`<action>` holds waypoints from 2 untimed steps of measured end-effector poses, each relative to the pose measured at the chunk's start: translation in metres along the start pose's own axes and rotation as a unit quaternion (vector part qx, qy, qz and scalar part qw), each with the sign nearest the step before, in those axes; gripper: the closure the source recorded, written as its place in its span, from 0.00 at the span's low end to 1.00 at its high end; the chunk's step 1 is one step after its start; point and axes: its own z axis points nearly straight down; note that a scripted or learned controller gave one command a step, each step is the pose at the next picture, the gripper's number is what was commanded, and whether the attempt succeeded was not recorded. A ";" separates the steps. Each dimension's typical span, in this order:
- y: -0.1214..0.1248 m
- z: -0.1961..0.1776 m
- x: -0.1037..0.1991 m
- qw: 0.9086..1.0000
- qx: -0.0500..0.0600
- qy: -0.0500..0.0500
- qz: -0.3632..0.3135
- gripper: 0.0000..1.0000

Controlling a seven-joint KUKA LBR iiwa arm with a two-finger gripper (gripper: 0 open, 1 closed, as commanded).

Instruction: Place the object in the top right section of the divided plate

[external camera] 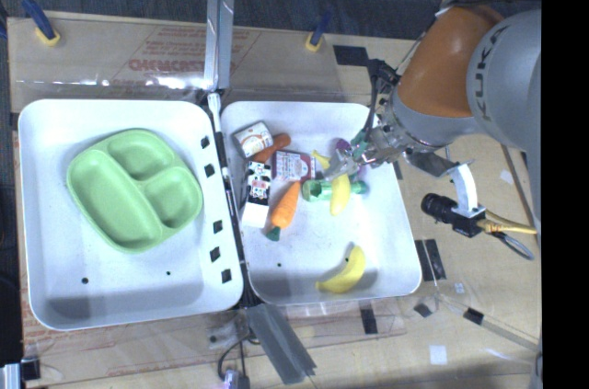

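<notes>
A light green divided plate (133, 188) lies in the left bin (55, 286), its sections bare. The right bin (386, 258) holds toy food: a carrot (284, 205), a banana (345, 272), a yellow piece (340, 193) beside a green piece (317, 188), a dark red packet (287, 165), a small carton (252, 140) and a black-and-white box (259, 187). My gripper (352, 153) reaches in from the right and hangs low over the cluster near the yellow and green pieces. Something purple shows at its tip; whether it grips anything is unclear.
A metal divider bar (219, 38) stands between the two bins at the back. Blue clamps (41, 21) hold the bench cover at the far edge. The arm's orange band (446, 70) looms over the right bin's upper right corner.
</notes>
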 end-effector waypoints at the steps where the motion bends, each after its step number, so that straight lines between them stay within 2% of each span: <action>1: 0.001 -0.010 0.000 1.000 0.001 0.000 -0.003 1.00; 2: -0.031 -0.023 0.011 0.999 0.000 0.000 -0.037 1.00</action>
